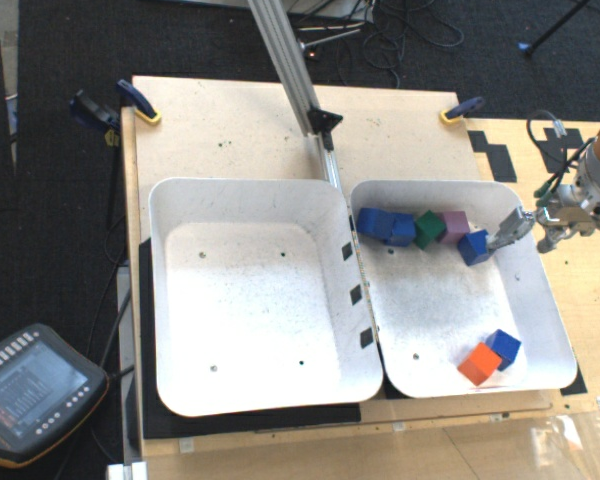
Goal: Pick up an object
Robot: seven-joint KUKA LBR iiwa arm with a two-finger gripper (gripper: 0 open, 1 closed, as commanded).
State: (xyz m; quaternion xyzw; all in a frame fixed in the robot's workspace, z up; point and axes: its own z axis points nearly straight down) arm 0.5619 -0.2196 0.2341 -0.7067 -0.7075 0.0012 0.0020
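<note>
Gripper enters from the right edge of the camera view, over the upper right part of the right bin. One grey finger slants down-left toward a small blue cube; the tip looks to be touching or just beside the cube's upper right corner. Cannot tell whether the gripper is spread or closed (the second finger is not distinguishable at this resolution), and no object is seen between the fingers.

Right bin contents, far end, in a rough row from left to right: a larger blue block, a green cube, a pink-purple cube, then the small blue cube slightly nearer the camera. The first three sit touching or nearly so; the small blue cube touches the pink one's lower right.

Near right corner of the same bin: an orange cube with another blue cube pressed against its upper right side. This pair lies well apart from the far row.

Left bin adjoins the right one along a shared seam. Both rest on the pale tabletop. A slanted metal pole crosses above the far side. A teach pendant lies at the lower left, off the tabletop.
</note>
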